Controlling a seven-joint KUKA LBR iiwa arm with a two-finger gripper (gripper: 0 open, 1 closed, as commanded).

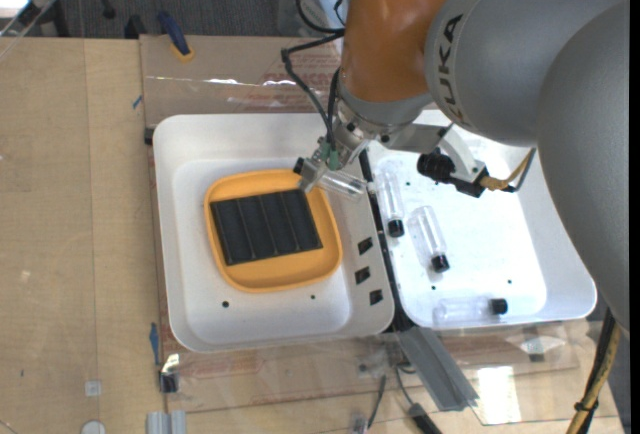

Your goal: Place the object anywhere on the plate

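The arm (500,32) reaches in from the right, its hand (330,162) low over the far right corner of the yellow plate (275,272) in the left bin (190,222). The plate carries a dark ribbed panel (268,225). A clear tube (340,184) sits at the fingertips, just over the plate's rim; whether the fingers pinch it cannot be told, as the wrist hides them. In the right bin (540,262) lie three more clear tubes with black caps: one (389,207) near the divider, one (428,237) beside it, and one (470,307) near the front edge. The bins rest on a wooden table (60,222).
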